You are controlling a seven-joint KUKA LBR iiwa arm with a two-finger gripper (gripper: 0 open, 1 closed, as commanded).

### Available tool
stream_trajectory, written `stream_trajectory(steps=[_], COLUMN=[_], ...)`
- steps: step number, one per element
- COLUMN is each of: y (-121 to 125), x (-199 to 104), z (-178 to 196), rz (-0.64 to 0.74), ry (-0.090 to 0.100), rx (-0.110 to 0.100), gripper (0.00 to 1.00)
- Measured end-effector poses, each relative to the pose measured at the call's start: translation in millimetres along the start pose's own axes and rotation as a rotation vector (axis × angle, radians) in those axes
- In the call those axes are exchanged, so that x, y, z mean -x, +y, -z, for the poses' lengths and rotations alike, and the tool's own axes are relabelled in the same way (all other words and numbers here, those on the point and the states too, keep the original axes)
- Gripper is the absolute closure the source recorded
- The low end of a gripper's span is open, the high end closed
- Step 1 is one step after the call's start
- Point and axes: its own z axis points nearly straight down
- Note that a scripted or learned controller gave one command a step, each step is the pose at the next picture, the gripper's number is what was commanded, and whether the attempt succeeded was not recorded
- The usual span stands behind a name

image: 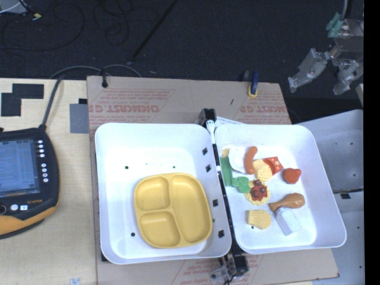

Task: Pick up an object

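Targets — toy food heaped in the right bin (pixel 320 159), centre-left of its floor: sausage (pixel 250 158), red-yellow piece (pixel 268 166), tomato (pixel 291 175), drumstick (pixel 288 203), ridged chip (pixel 259 219), pale block (pixel 289 222), green strip (pixel 226 171), berry cluster (pixel 258 190).

Gripper (pixel 323 70) sits high at upper right, off the bench and well apart from the bins; fingers look spread, nothing between them.

Risks, as I judge them: pieces touch or overlap near the middle, so a descent there may pinch two or wedge between. Tomato is rounded and may squirt out. The green strip lies along the bin wall, so a finger could strike the wall.

Count: two bins, one yellow tray (pixel 172 209) with three compartments in the left bin (pixel 119 153), roughly eight or nine food pieces, one pendant (pixel 24 177) at left.
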Motion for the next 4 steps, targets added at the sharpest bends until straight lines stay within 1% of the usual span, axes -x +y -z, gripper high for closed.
stream_trajectory(steps=[1, 2, 3, 4], y=[1, 2, -29, -74], x=[-1, -40, -80, -99], z=[-1, -136, -216, -136], rz=[0.003, 0.0, 0.0, -0.001], ry=[-0.001, 0.002, 0.001, 0.002], rx=[-0.024, -0.034, -0.031, -0.012], gripper=[1.0, 1.0, 1.0, 1.0])
